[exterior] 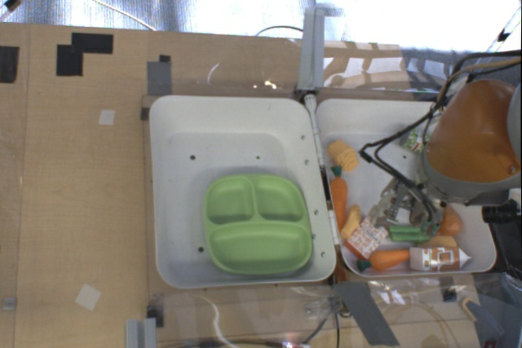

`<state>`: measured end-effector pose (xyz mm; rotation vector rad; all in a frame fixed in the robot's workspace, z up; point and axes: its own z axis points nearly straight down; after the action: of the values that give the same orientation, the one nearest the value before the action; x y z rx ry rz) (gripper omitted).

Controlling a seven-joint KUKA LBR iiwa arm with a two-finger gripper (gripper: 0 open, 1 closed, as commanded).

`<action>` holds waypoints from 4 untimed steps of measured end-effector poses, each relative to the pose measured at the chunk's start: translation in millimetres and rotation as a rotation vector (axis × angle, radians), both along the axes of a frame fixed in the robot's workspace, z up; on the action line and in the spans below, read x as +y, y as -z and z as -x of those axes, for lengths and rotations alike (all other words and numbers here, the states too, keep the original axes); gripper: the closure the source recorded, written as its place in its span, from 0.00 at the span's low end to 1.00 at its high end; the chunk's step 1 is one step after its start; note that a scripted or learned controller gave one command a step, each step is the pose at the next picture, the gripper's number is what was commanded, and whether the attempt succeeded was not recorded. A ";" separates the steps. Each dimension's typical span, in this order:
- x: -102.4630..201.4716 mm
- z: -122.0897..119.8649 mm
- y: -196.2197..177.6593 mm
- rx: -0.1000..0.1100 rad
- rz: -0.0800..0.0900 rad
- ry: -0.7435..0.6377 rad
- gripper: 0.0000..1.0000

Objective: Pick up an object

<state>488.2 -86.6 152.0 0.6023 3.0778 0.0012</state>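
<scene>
The right bin [326,126] holds several toy foods: a yellow corn piece [343,155], an upright carrot [338,196], another carrot [388,259] lying near the front, a red and white packet [368,238], a white bottle [438,258], a green bean-like piece [410,233] and an orange piece [450,222]. My gripper [402,206] reaches down into the middle of this bin, just above the green piece and the packet. The arm's orange band [477,130] hides the bin's right part.
The left bin [175,143] holds a green divided plate [258,222]. A grey post [312,45] stands at the back where the bins meet. Black cables [391,144] loop from the arm over the right bin. Bare wooden bench [73,200] lies to the left.
</scene>
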 end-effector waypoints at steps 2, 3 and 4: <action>-6.5 -92.2 -90.5 -0.010 0.005 -0.521 1.00; -47.3 -37.4 -17.4 0.002 0.002 -0.538 1.00; 18.9 -66.3 -104.3 -0.013 0.004 -0.484 1.00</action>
<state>554.5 -67.8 256.4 -0.1522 3.1198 0.0001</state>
